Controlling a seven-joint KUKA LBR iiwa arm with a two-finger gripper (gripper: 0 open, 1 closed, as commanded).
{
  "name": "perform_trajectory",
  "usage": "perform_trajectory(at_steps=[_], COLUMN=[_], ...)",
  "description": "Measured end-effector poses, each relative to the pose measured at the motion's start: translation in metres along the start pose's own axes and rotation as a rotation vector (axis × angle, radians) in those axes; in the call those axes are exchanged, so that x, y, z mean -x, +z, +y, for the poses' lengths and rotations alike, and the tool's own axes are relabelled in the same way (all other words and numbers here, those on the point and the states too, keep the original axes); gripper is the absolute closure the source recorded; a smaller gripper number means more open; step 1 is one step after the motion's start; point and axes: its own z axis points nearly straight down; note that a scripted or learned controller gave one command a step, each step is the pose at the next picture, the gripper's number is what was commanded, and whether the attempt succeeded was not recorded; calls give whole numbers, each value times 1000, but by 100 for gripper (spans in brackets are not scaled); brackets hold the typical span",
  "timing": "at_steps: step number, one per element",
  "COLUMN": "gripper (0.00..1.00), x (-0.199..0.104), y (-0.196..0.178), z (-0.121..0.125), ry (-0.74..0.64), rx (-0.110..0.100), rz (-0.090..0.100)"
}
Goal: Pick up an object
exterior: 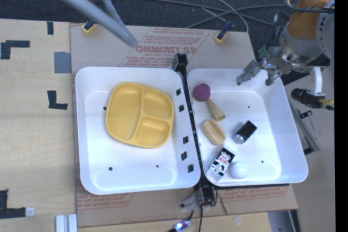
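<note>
Objects lie untouched in the right bin (288,117): a purple-topped toy (205,96), a tan bread roll (213,131), a small black block (246,131), a cow-print carton (222,164) and a white ball (238,170). The gripper (260,76) hovers over the bin's far corner, fingers spread, gripping nothing. The yellow divided plate (139,114) sits in the left bin (87,133). Pick barely begun, by my read: descent, grasp and lift all remain.
</note>
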Motion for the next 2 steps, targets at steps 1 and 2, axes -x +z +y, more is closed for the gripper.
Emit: perform_trajectory(at_steps=[1,2], gripper=[0,0], x=[-2,-2], y=[46,110], z=[-7,-4], ry=[0,-1], rx=[-4,-5], rz=[-1,0])
